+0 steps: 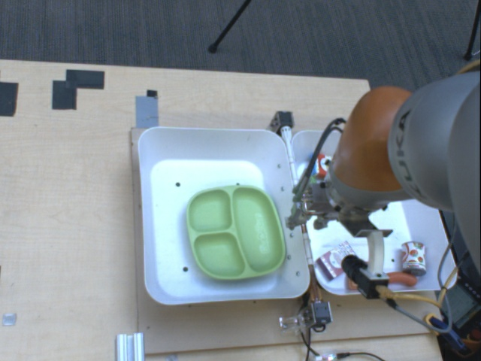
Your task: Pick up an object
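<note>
Reaching the arm in and poising the gripper over the right bin, hard by the wall dividing that bin from the left bin. Hiding the jaws beneath the wrist, so not allowing any telling whether spread, pressed together or pinching anything. Judging the step in hand as the approach onto a target, with no lift confirmable. Lying just beside the jaws, toward the front rim: a crumpled packet, the closest candidate. Sitting farther out on the jaws' far side, well apart from them: a small can, with an orange piece lying flat just beside it. Peeking out behind the jaws, toward the back rim: a red-and-white item, too hidden to name. Resting across the dividing wall from the jaws, in the left bin: a green divided plate, broad and flat and probably awkward for a two-finger pinch. Calling next, on this reading, for centring over one item, most likely the packet, then lowering squarely, closing firmly and raising straight up, while staying clear of the bin wall just beside the jaws. Risking a miss on a thin packet lying flat against the bin floor.
</note>
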